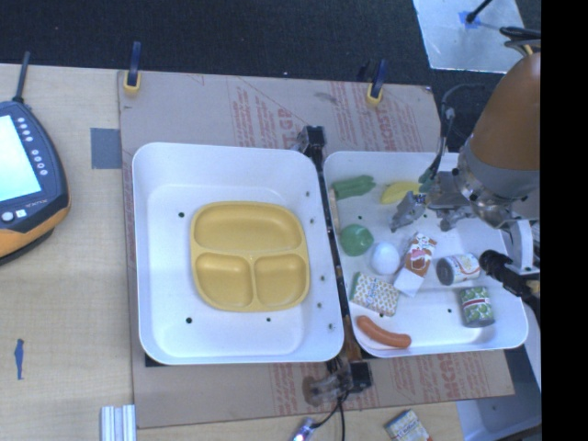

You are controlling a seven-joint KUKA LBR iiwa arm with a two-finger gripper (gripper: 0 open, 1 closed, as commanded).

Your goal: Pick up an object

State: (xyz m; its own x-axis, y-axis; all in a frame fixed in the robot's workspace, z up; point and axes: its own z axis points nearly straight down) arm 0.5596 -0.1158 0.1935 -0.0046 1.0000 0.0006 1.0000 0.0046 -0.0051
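Camera view, looking down at a slant, shows two shallow white bins side by side on a brown board. Left bin [147,246] holds a yellow divided tray [249,254] lying flat in its middle. Right bin [441,340] holds a scatter of small things: a green pickle-shaped toy [353,187] and a yellow piece [399,191] near the far wall, a green ball [356,240] with a white ball [385,258] just beside it, a red-and-white packet [419,254], a small grey can [458,267], a green box [476,306], a patterned packet [375,294] and a sausage [383,333] near the front wall. The arm [503,127] reaches in from the right, and the gripper [424,203] hangs over the far part of the right bin, close to the yellow piece; nothing is seen between its fingers, and whether they are spread or closed cannot be made out. A handheld screen [28,177] lies on the bench at far left.
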